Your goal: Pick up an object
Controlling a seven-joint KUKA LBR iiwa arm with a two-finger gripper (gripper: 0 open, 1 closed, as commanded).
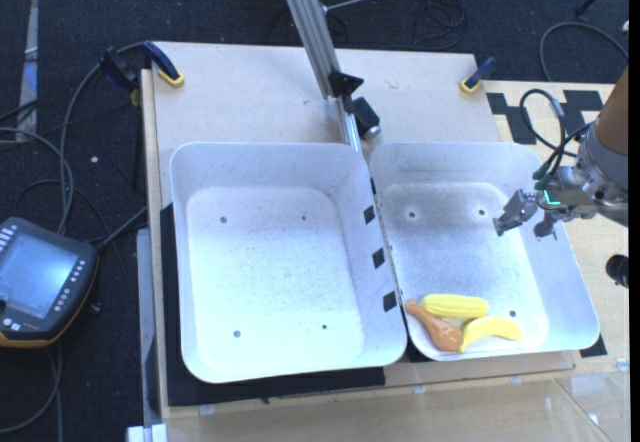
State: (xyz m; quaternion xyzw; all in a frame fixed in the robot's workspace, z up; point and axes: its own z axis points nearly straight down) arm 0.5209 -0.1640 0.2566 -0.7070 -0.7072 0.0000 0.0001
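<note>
On the tabletop (260, 90) the left bin (200, 180) offers nothing, while the orange piece (438, 328), corn cob (456, 305) and banana (492, 330) huddle touching by the right bin (575, 275) front rim, so the claw (525, 213), hovering empty with spread I cannot tell, risks nudging neighbours or striking the rim.

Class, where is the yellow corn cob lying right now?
The corn cob lies in the right bin, near its front edge, with the banana and orange piece beside it.
</note>
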